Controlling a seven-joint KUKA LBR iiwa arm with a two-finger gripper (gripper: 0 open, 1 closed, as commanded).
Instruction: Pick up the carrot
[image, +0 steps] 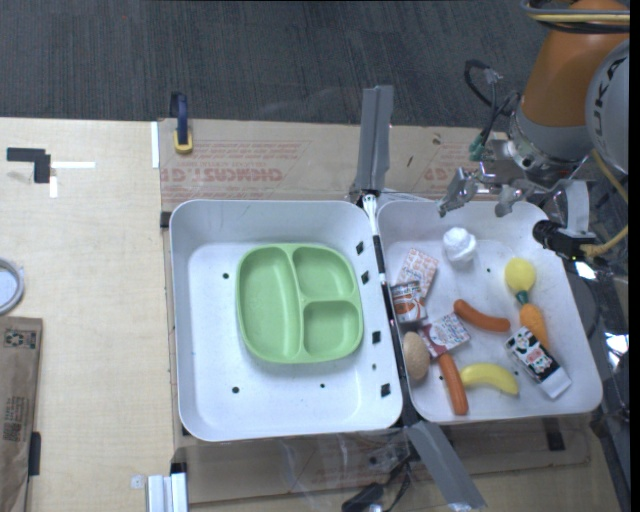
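One small orange carrot with a green top lies in the right-hand shallow white bin, near its right wall, just below a yellow lemon and just above a black-and-white milk carton lying on its side. To the carrot's left rests a reddish-orange sausage, and lower down a yellow banana sits beside a second red sausage that points toward the bin's front edge. A tan egg-shaped piece, a small red-and-white packet, a brown tin and a pink patterned packet crowd the bin's left side, while a white cup-like piece stands near the back. The grey two-finger gripper hovers over the bin's rear rim, well apart from the carrot, its fingers spread and clamped on nothing, under the arm's orange band. In the left-hand shallow white bin lies a pale green three-compartment plastic tray. Both bins rest on a light wooden bench bearing a yellow-handled clamp
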